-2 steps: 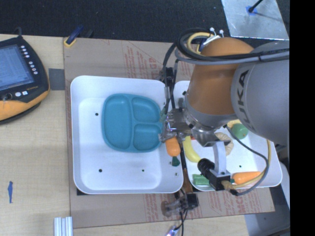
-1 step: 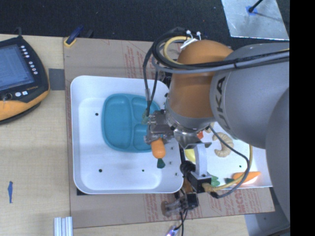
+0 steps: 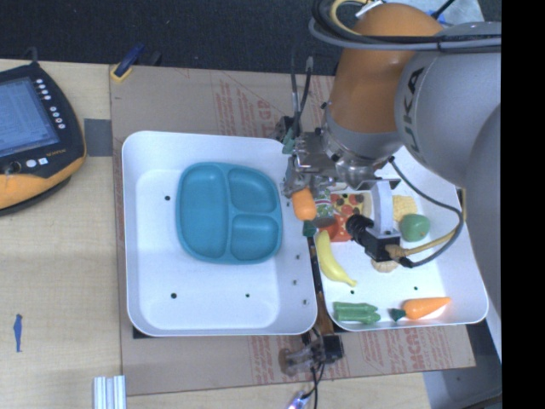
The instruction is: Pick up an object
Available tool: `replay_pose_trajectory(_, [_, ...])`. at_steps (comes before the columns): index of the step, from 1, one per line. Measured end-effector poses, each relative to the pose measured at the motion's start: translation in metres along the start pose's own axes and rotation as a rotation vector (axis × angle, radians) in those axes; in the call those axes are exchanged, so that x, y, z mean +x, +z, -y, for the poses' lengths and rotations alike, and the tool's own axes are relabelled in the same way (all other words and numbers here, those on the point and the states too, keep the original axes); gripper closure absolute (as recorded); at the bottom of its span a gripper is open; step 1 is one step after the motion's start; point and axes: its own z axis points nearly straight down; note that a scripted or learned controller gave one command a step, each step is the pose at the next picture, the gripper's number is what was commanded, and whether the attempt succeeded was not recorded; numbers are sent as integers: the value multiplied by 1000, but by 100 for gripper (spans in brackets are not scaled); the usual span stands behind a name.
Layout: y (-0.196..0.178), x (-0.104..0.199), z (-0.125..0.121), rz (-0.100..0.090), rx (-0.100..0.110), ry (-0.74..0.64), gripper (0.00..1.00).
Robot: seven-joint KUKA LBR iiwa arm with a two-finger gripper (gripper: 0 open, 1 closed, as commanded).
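The grey arm [image 3: 443, 92] with its orange band reaches in over the right bin [image 3: 464, 301], while the left bin [image 3: 149, 228] holds 1 blue divided plate [image 3: 230, 211] and nothing of the toy food. The gripper [image 3: 308, 186] hangs low at the right bin's near-left edge, just above a small orange piece [image 3: 302, 204], probably a toy fruit, which sits touching or almost touching the metal. Whether that piece is between the fingers I cannot tell; the wrist and cabling hide the tips, so their spread is not readable either. The other candidates lie loose in the right bin: a yellow banana [image 3: 334, 262], an orange carrot [image 3: 423, 308], a green pod [image 3: 356, 313], a green round piece [image 3: 415, 227]. As I judge it, the pick is at the reach or grasp stage; no lift is evident, and raising an object clear of the bin remains.
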Motion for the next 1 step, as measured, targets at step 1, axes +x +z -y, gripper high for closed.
replay_pose_trajectory(1, [-13, 10, 46, -1, 1, -2, 100])
